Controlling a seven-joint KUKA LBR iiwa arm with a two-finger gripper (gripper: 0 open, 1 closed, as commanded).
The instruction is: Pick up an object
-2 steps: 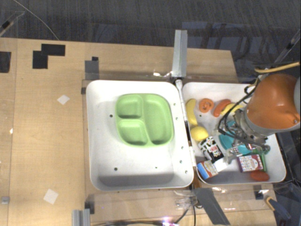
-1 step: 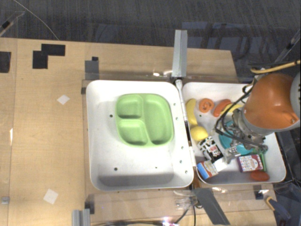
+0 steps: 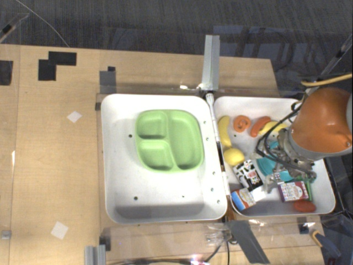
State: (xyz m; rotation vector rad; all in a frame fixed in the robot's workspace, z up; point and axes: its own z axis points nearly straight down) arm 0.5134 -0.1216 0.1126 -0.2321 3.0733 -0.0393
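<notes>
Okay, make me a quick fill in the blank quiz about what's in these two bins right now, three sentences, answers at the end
1. The green divided tray lies in the ____ bin as the camera sees it.
2. That tray has ____ compartments.
3. The arm's gripper is down in the right bin, whose lemon is coloured ____.

Missing words: left; three; yellow

The arm (image 3: 322,120) reaches in from the right — wrist bent straight down, claw (image 3: 278,173) low.
</notes>
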